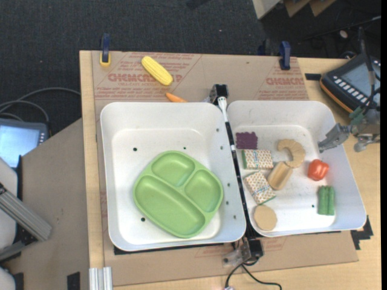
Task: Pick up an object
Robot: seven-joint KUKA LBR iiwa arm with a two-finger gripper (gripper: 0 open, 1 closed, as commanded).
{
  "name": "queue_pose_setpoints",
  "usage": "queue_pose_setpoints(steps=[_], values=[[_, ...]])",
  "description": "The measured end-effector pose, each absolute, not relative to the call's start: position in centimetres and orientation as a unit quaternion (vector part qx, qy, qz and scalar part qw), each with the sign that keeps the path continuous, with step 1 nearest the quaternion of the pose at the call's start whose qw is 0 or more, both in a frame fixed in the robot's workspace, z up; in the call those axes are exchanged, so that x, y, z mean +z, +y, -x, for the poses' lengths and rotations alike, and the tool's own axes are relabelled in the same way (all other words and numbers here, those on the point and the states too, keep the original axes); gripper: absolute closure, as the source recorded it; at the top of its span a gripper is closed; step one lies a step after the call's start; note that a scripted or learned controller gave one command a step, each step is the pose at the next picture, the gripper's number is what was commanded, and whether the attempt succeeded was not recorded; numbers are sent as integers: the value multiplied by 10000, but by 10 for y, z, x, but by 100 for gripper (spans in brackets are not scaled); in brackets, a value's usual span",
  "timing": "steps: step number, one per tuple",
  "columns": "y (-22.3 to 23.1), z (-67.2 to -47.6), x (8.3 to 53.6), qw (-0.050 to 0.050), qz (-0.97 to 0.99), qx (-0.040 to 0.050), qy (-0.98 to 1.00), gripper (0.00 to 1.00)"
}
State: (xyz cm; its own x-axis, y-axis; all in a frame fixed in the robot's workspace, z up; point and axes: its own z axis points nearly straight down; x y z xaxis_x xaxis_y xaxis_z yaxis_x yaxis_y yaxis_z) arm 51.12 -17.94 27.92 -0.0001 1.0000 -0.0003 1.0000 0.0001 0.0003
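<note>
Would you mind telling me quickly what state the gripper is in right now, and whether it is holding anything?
Gripper: at the right bin's right rim, holding nothing visible; whether it is open or closed cannot be told.

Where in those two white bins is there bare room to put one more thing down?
Mostly in the left bin: the bare floor behind and to the left of the green plate. In the right bin, the toy food crowds the middle; a bare strip lies between the round cookie and the green vegetable.
</note>
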Motion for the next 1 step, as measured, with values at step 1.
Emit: queue_pose_setpoints(steps=[1], values=[[-199, -512, 132, -64, -7080, -34, 7062, 0]])
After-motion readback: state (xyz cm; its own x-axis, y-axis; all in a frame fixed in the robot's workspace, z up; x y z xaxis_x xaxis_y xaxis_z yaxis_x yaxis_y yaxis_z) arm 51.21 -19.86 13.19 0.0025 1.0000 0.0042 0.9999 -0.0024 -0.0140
